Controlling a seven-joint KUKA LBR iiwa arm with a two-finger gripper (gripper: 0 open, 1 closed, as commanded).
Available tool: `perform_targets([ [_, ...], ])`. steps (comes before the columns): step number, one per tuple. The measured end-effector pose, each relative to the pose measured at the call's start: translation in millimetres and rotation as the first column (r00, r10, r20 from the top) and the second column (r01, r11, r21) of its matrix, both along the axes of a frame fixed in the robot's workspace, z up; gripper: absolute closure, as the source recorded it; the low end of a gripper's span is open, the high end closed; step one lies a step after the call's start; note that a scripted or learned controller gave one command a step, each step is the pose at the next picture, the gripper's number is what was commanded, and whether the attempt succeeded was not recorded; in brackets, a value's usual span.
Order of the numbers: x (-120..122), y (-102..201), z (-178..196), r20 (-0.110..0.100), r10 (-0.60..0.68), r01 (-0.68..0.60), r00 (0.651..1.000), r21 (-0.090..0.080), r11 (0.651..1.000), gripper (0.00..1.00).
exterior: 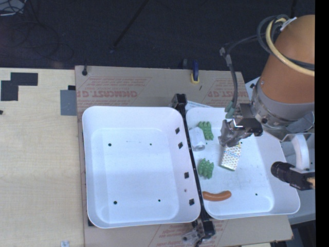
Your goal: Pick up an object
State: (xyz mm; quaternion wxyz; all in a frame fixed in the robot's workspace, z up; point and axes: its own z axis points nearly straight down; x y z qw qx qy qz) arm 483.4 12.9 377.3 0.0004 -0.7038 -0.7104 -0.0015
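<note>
The claw [230,139] hovered over the patterned packet [232,156] in the right bin [267,199] (its grip unreadable); a centred, straight descent seemed wisest.

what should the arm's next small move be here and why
Probably a short lift straight up to test the grasp. The gripper sits low in the right bin, right over the top edge of the patterned packet, which looks tilted as if partly raised. Whether it is actually gripped is unclear from this view.
</note>
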Motion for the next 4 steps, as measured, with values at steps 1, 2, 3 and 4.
perform_targets([
  [1, -8.0, 46.9, -25.0, -0.007, -0.005, 0.005, 1.0, -0.002, 1.0, 1.0],
  [2, 88.6, 64.3, -94.7, -0.006, -0.005, 0.005, 1.0, -0.005, 1.0, 1.0],
  [3, 29.3, -37.7, -95.3, -0.008, -0.021, 0.021, 1.0, -0.006, 1.0, 1.0],
  [4, 83.5, 29.2, -122.7, -0.004, -0.004, 0.004, 1.0, -0.002, 1.0, 1.0],
])
